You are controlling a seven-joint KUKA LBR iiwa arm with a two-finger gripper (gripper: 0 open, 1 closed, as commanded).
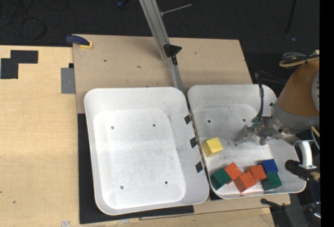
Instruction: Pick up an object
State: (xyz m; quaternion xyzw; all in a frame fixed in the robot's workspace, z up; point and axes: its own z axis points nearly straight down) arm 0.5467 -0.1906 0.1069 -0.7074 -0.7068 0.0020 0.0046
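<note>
In the right bin [224, 96] a yellow block [212, 146] lies alone near the left wall. Along the front wall sits a cluster of blocks: a green one [221, 178], three orange ones [233, 171] [245, 181] [258, 172], a blue one [269, 166] and another green one [271, 182]. My gripper [243, 136] hangs low over the bin's middle, right of the yellow block and behind the cluster, with nothing seen in it. The arm's orange band [298, 93] rises at the right edge.
The left bin [104, 100] stands beside the right one, joined by black clips [193, 142]. A slanted metal rail [154, 17] runs from the back down to the bins. A wooden board lies under both bins.
</note>
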